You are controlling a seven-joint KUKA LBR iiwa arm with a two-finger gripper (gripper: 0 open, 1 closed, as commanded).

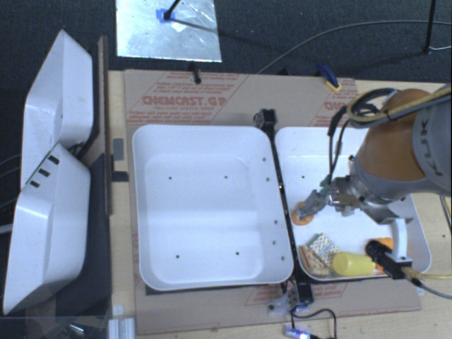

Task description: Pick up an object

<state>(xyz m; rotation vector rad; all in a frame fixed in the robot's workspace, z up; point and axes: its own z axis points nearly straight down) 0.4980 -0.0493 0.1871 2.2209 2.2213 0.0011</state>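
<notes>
Yellow piece [353, 264] and patterned block [323, 246] near hand [311, 207]

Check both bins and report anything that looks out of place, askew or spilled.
Nothing looks spilled or damaged. All the loose objects lie in the right bin, bunched along its near edge: a yellow object, a patterned packet and an orange piece. The gripper sits over a small orange object near the divider.
</notes>
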